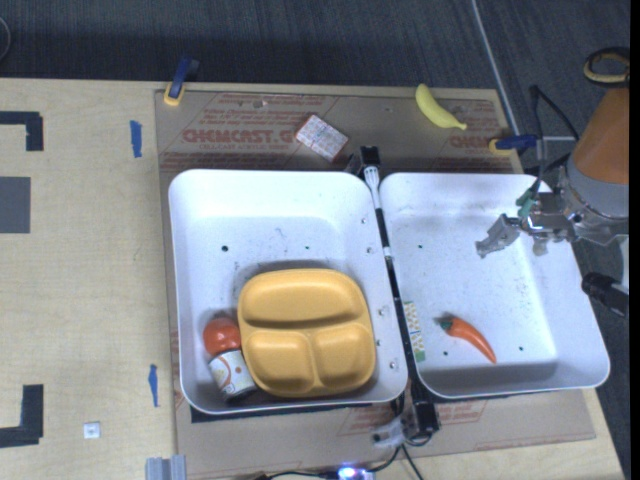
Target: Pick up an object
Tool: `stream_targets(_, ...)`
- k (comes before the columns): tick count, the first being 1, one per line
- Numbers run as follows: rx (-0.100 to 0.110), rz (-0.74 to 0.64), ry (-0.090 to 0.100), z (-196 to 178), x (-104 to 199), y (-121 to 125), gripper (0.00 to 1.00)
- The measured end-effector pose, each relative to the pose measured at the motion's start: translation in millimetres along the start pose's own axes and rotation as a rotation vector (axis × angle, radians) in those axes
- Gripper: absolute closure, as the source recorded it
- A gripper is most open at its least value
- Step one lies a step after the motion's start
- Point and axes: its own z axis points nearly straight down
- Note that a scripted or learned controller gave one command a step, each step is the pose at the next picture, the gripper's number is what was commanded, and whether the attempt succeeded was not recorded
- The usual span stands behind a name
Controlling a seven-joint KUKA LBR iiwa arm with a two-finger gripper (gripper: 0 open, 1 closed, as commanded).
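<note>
the gripper (497, 236) hangs in the right of the frame over the right bin (440, 203), how far open cannot be told, holding nothing visible. the orange carrot (467, 335) lies lower in that bin. this looks like the approach; next it must descend over the carrot.

Two bins side by side on a board. Left bin (200, 208): tray (303, 328) toward 6 o'clock; can (230, 373) touching the tray at its 8 o'clock, ball (221, 335) just behind the can. Right bin (440, 208): carrot (467, 336) toward 6 o'clock; gripper (497, 236) over the 2 o'clock part. Board (260, 133) behind the bins: banana (437, 108) at 12 o'clock of the right bin, small block (321, 136) at 12 o'clock of the left.
</note>
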Motion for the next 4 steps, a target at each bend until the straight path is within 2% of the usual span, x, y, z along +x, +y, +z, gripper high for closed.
stream_targets(1,-0.005,0.000,-0.002,100.4,14.5,-24.2,0.00)
stream_targets(2,-0.003,0.001,0.000,100.7,45.6,-83.5,0.00)
stream_targets(3,-0.009,0.001,-0.001,90.4,45.8,-81.7,1.00)
stream_targets(4,-0.008,0.001,-0.001,90.5,45.8,-81.8,0.00)
